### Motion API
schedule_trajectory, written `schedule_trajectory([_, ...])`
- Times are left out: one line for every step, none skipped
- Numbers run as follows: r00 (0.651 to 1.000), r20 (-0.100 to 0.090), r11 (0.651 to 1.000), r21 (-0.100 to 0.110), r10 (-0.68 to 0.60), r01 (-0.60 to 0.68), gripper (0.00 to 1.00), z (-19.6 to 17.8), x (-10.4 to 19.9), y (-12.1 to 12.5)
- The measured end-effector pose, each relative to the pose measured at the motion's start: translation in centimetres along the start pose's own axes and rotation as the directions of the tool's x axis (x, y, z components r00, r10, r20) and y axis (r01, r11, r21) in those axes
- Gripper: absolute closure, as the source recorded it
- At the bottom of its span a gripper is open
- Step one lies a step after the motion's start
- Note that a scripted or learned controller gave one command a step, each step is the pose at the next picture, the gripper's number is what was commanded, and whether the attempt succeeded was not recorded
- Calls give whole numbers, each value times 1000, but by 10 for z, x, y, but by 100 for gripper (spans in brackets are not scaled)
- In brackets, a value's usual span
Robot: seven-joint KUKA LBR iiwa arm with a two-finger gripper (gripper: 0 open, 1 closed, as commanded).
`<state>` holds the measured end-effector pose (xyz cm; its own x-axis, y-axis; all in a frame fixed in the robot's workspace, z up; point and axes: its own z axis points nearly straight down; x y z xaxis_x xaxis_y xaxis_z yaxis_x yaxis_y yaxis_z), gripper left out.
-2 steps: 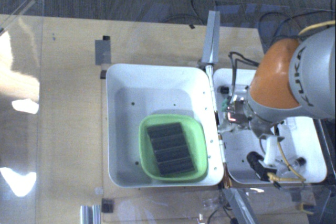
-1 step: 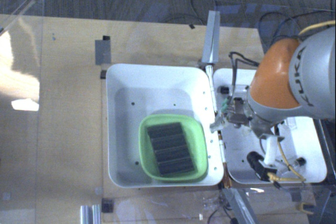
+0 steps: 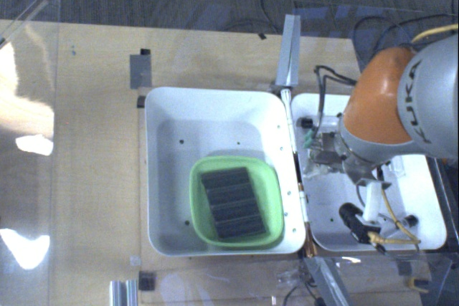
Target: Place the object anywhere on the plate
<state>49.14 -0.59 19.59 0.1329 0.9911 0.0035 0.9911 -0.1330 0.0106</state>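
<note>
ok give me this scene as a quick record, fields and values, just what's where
left bin: holds the green plate
green plate: in the bin's near right part, rim close to the right wall
dark ridged object: lying flat on the plate, slightly angled
right bin: arm reaches over it
arm: grey with orange band, above the right bin
gripper: hidden under the wrist, state cannot be told
task state: object already lies on the plate

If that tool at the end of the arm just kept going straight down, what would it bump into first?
Most likely the bare white floor of the right bin. The tool hangs over that bin, well away from the green plate, though depth is hard to judge here.
</note>
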Motion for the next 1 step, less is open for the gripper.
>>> schedule_trajectory([1000,-1,1000,-4,-4,4,100,-10,1,2])
